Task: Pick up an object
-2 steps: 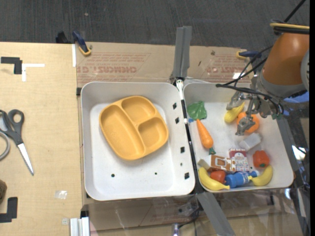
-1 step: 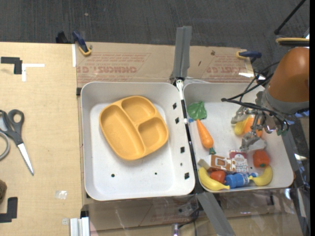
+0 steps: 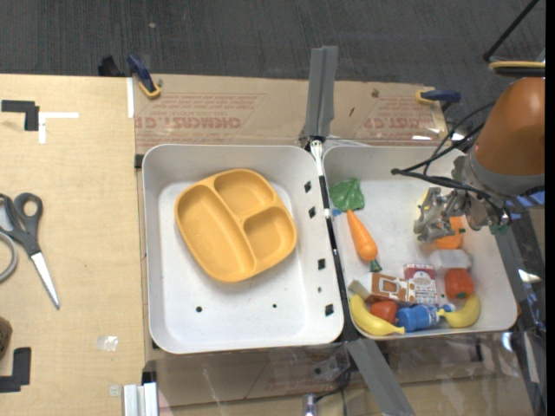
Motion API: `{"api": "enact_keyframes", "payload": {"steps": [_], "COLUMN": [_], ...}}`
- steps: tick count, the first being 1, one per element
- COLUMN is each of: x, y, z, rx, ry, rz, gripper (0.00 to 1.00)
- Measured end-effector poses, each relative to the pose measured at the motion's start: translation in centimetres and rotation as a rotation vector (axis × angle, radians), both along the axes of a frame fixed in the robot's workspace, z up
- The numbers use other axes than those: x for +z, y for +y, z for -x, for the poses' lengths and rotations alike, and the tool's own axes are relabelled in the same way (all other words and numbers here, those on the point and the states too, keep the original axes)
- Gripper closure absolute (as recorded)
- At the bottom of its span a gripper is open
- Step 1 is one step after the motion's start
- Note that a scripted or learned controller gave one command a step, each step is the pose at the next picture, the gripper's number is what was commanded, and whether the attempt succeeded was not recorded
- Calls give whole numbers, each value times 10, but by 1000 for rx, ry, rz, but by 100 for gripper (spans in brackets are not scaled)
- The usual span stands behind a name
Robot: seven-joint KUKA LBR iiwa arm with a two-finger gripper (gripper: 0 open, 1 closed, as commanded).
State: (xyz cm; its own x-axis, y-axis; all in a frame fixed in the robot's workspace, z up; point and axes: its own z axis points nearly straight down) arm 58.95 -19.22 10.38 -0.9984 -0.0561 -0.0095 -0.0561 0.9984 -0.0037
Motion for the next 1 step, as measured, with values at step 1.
{"api": "enact_keyframes", "payload": {"steps": [1], "x": [0], "y": [0], "z": [0], "rx": [0], "ry": [0], "rz": [0], "gripper": [0]}}
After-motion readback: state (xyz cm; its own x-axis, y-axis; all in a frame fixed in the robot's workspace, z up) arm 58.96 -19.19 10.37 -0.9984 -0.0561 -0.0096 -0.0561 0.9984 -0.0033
